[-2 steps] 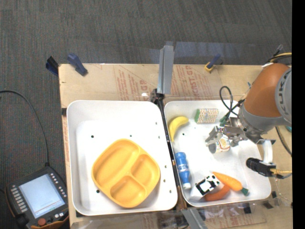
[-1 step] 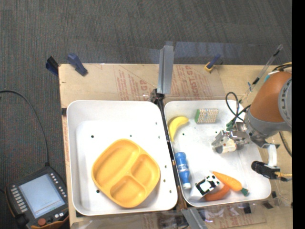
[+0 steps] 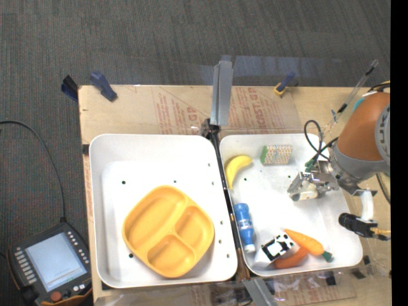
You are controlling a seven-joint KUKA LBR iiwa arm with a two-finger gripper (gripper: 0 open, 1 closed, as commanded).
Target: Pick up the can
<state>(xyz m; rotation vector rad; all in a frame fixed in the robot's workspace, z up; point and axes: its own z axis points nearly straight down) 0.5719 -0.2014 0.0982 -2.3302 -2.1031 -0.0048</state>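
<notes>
Camera view: gripper point(image 3: 305, 189) above can point(image 3: 243, 225).

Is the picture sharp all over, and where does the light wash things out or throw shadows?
Camera view: mostly sharp, though the gripper looks slightly soft, so its fingers are hard to read; the white bins are bright, nearly washed out; the yellow divided plate throws only a faint shadow; the blue can, banana and carrot stay clear; the grey carpet is darker.

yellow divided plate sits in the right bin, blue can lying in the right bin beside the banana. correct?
Not quite. The camera view shows the yellow divided plastic plate in the left white bin, not the right. The blue cylindrical can does lie in the right white bin, just below the yellow banana.
</notes>
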